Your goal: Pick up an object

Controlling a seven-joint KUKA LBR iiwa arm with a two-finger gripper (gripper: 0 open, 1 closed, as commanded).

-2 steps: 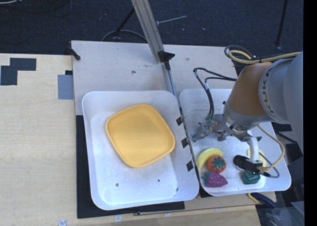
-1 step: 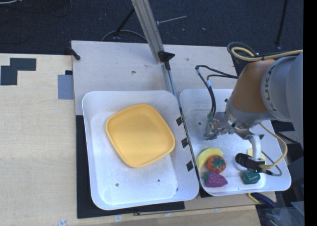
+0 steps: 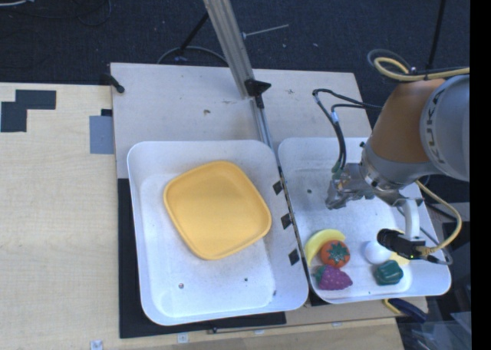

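The gripper [image 3: 338, 196] hangs over the middle of the right bin [image 3: 307, 158], with toy fruit [image 3: 330, 252] clustered along the bin's near edge. Its hold cannot be told. A clean pick likely means descending squarely over one piece, clear of its neighbours.

Two white bins are sitting on a pale beige board: the left bin [image 3: 153, 187] is holding a plain yellow plate [image 3: 216, 208], and the right bin [image 3: 307, 164] is holding a yellow banana [image 3: 322, 239], a red-orange tomato [image 3: 335, 253] with a green top, purple grapes [image 3: 334, 278], a white ball [image 3: 375, 251] and a dark green block [image 3: 388, 272]. The arm [image 3: 418, 130] is showing grey with an orange band. The gripper [image 3: 338, 195] is looking grey metal. A light wood tabletop [image 3: 54, 218] with grey patches is lying at left, and the floor is appearing dark blue-black.
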